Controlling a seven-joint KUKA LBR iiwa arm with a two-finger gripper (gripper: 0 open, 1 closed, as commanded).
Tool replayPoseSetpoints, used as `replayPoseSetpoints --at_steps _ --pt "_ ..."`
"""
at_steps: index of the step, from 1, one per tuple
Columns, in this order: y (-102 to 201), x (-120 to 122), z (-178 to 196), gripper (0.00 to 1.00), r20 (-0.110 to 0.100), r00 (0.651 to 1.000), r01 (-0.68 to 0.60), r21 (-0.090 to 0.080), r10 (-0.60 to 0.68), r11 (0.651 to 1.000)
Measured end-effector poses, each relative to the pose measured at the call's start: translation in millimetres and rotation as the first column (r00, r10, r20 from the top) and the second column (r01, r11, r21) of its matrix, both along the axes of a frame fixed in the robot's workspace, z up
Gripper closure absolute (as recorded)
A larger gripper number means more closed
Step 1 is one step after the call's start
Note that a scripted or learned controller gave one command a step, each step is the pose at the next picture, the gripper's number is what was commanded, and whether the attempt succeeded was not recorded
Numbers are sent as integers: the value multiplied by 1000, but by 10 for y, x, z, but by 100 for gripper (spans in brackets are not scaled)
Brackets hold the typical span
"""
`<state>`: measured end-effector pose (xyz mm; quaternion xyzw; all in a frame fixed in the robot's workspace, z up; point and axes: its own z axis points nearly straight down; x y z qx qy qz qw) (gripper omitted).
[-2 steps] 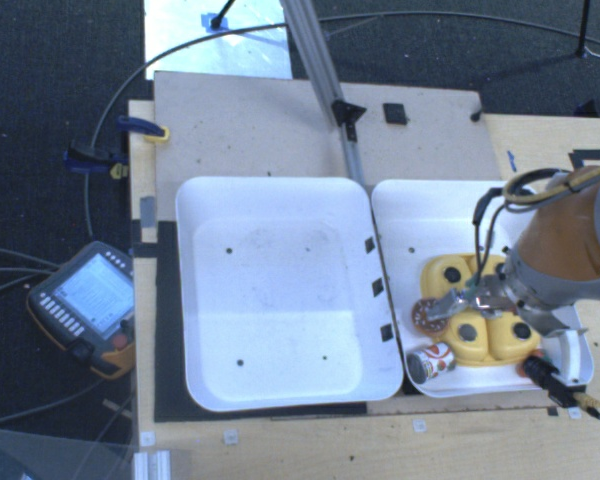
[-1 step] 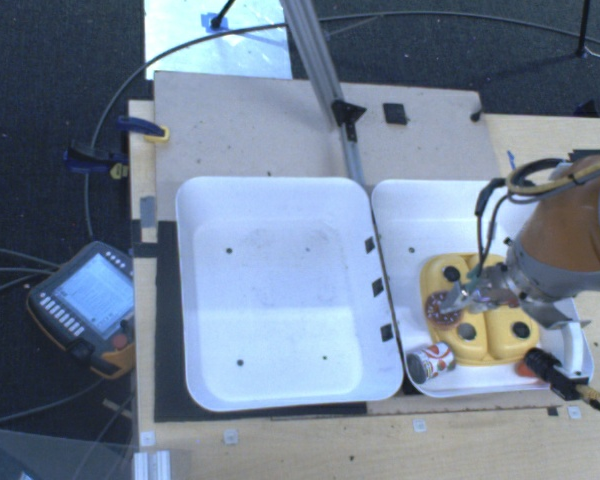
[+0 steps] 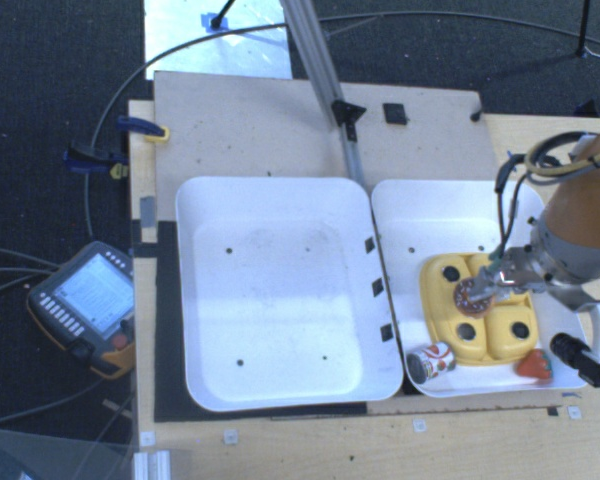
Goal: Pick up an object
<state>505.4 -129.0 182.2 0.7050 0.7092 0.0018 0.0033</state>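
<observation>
A yellow block-shaped toy with round holes lies in the right bin. My gripper hangs right over the toy's upper middle, reaching in from the right. A small red and white can lies on its side at the bin's front edge. A red strawberry-like piece rests at the front right, beside the yellow toy.
The left bin sits beside the right one, with black clips along the shared rim. A metal pole slants over the bench's back. A teach pendant lies on the floor to the left.
</observation>
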Motion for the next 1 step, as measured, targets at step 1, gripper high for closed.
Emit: replayPoseSetpoints --at_steps 1 --pt "-1 14 341 100 -3 1000 0 1 0 1000"
